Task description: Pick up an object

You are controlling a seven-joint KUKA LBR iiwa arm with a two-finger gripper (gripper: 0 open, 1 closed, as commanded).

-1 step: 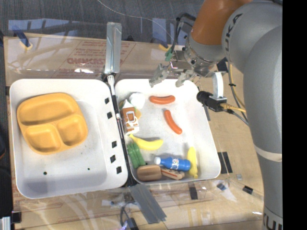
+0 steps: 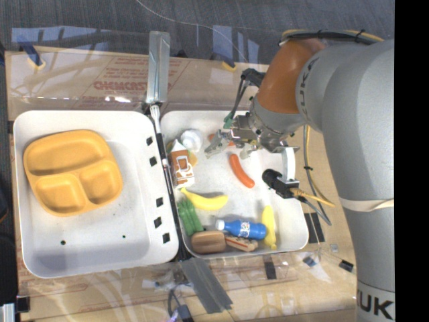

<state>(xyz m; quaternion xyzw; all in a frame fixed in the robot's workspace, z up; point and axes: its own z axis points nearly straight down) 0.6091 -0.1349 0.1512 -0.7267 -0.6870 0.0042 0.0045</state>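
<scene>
Two white bins sit side by side on the table [image 2: 80,290]. The left bin [image 2: 40,247] holds a yellow divided tray [image 2: 70,172]. The right bin [image 2: 295,230] holds the clutter: an orange sausage [image 2: 242,170] near the middle, a banana [image 2: 205,200] below it, a blue bottle [image 2: 244,229], a second yellow piece [image 2: 269,224], a green item [image 2: 187,215], a brown bun [image 2: 208,241], a small carton [image 2: 181,167] and a white cup [image 2: 191,139]. The hand [image 2: 236,141] hovers low over the bin's upper part, just above the sausage; whether it is spread or closed cannot be told, and nothing is seen in its grip.
</scene>
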